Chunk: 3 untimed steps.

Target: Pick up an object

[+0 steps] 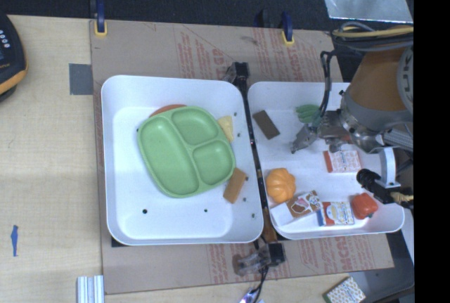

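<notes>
The grey two-finger gripper (304, 142) hangs low over the right shallow white bin (281, 94), its dark fingers (301, 140) pointing down and to the left of the orange pumpkin-shaped toy (280, 185); whether they are spread or pressed together cannot be told, and nothing shows between them. The pumpkin lies below and left of the fingers, apart from them, near the bin's left wall. Taking the pumpkin as landmark: one dark brown flat block (266, 124) lies above it, one small green soft piece (307, 112) up and to the right (just beside the gripper), one red-and-white carton (304, 204) just below right, another red-and-white packet (335, 213) further right, one red-printed white packet (344, 159) to the right and higher, and one red rounded toy (363, 205) far right. In the left white bin (119, 154), left of the pumpkin, lie one green three-compartment plastic plate (186, 150) and one tan wooden block (235, 185), touching the plate's edge. The grey arm with its orange band (376, 76) reaches in from the right, bent down over the desk (49, 154).
</notes>
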Each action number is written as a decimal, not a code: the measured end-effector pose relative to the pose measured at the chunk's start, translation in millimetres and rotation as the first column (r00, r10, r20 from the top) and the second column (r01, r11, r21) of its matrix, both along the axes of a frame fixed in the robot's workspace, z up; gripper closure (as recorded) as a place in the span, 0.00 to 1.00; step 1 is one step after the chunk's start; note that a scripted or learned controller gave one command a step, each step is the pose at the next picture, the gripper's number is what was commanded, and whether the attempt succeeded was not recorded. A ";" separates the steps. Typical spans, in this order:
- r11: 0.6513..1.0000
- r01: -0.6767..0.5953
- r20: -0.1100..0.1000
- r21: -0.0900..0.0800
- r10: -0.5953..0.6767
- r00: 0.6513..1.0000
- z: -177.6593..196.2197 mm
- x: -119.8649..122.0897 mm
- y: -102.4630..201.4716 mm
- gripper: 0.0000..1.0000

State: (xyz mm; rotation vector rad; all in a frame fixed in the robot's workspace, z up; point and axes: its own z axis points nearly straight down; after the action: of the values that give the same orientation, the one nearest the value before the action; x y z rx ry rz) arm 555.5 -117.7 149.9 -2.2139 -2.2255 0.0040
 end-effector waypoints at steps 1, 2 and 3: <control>1.000 0.002 0.005 -0.002 -0.002 1.000 -2.1 41.8 -61.8 0.00; 1.000 0.001 -0.002 0.001 -0.001 1.000 -39.2 1.4 -71.2 0.00; 1.000 0.000 -0.001 0.000 0.000 1.000 -27.7 2.8 -72.1 1.00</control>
State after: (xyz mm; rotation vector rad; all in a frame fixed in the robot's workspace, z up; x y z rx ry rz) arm 558.4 -189.9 122.2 -2.2134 -2.2256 0.0055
